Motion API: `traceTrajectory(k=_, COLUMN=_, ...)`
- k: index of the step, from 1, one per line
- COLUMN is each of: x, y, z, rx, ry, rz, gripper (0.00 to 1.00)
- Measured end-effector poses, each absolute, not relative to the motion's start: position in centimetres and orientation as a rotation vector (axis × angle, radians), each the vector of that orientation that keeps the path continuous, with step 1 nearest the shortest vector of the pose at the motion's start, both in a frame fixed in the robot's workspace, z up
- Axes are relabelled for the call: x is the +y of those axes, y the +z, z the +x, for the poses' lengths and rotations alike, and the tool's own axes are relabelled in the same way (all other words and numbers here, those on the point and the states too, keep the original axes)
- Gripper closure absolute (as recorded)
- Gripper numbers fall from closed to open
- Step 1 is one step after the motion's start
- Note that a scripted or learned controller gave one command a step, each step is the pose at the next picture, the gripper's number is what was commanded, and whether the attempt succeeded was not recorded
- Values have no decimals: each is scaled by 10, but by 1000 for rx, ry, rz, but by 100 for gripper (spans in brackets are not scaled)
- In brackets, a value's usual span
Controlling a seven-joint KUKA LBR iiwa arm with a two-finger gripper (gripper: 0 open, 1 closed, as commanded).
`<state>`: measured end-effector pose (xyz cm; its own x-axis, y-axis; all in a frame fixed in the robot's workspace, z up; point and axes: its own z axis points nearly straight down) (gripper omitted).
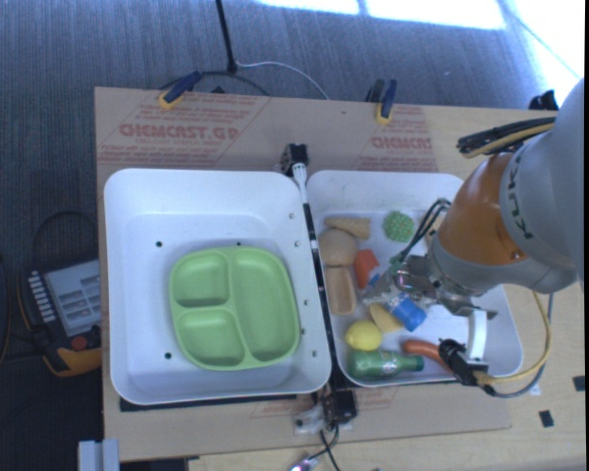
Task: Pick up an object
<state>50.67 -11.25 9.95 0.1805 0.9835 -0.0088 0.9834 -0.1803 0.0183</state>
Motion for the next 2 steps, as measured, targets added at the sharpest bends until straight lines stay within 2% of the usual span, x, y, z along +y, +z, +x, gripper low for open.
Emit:
traceTrajectory(k=1, x=-87, y=223, z=484, rx=1529, ry=-3, rz=2744, gripper=100)
traceTrajectory(k=2, x=-34, y=231, z=484, rx=1592, ry=-3, rz=2709, gripper=100)
